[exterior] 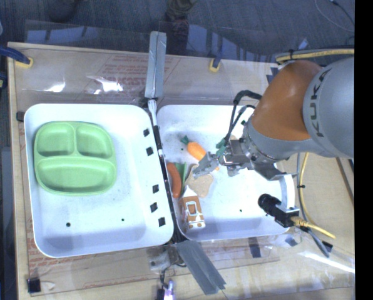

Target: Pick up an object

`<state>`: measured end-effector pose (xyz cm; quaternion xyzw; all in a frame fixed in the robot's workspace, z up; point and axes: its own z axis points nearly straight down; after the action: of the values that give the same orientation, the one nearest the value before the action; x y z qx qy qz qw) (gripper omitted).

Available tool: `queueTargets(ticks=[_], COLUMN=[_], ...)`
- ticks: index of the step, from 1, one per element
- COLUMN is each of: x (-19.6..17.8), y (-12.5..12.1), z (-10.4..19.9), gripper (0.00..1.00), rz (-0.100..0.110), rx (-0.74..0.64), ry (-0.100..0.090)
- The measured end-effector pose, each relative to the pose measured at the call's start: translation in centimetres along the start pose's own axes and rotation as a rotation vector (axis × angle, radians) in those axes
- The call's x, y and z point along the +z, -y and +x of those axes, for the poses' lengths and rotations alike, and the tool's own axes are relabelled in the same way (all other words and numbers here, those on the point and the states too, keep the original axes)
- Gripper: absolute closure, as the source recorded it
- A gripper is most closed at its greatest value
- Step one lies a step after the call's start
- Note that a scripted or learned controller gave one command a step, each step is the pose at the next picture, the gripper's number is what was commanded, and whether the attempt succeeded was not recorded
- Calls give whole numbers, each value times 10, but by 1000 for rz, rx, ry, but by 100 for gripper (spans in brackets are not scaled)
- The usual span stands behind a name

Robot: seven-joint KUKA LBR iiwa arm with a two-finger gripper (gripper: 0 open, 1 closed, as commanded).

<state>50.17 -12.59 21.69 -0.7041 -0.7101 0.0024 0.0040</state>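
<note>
Camera view, item by item: my arm [305, 114], grey with an orange band, reaching in from the right over the right bin [236, 220]; my pincer [206, 165] low over the cluster at that bin's left side; whether it is open, closed or gripping anything I cannot tell, since the tip is small and muddled against the things beneath. Right bin contents: an orange carrot-shaped piece [195, 149] with a green top, just beside the pincer; a long orange-and-green piece [175, 179] lying along the left wall; a pale tan slab [201, 185] directly below the pincer; a small toy vehicle [193, 211] near the front wall. Left bin [130, 227]: a green divided tray [75, 156], well apart from the pincer. Desk [61, 80]: clear sheeting and a dark bar between the bins. Likely target, by my judgement: the carrot-shaped piece or the tan slab; which one I cannot say. Risks from here: things lie close together, so a closing pincer could catch two at once or nudge one aside; the slab lies flat and may offer no edge; the carrot-shaped piece is rounded and could squirt out sideways.
</note>
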Motion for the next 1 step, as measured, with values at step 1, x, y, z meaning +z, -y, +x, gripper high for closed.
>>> queueTargets(ticks=[1], x=[117], y=[-72], z=[-26], gripper=[0], rz=[0], rx=[-89], ry=[1])
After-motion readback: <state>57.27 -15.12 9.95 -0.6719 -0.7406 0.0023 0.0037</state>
